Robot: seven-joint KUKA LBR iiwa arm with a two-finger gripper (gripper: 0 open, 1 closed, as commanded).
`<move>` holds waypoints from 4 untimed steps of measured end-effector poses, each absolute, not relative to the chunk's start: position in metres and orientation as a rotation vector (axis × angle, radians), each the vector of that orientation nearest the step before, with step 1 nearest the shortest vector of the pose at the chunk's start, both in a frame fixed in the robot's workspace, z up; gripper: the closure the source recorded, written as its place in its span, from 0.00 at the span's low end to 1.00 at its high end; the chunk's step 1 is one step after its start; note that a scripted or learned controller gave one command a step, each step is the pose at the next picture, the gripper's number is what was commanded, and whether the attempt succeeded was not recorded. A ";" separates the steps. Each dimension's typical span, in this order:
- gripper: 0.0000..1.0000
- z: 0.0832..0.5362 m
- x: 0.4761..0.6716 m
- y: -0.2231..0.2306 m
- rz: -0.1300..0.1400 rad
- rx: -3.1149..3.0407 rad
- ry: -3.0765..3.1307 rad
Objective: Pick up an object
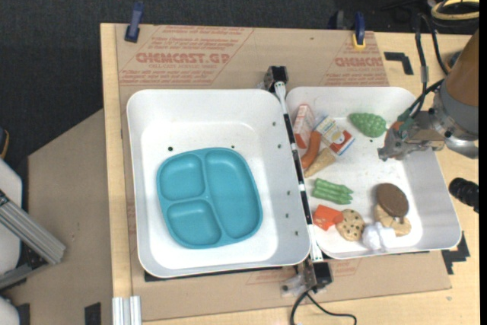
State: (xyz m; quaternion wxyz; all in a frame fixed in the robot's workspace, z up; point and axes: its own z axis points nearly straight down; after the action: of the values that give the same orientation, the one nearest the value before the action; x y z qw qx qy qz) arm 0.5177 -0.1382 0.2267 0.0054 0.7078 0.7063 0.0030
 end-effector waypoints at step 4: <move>1.00 0.229 0.571 -0.030 -0.003 2.221 2.229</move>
State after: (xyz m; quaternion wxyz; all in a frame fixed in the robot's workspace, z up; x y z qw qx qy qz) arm 0.5708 -0.0296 0.2289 -0.0024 0.7058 0.7084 -0.0008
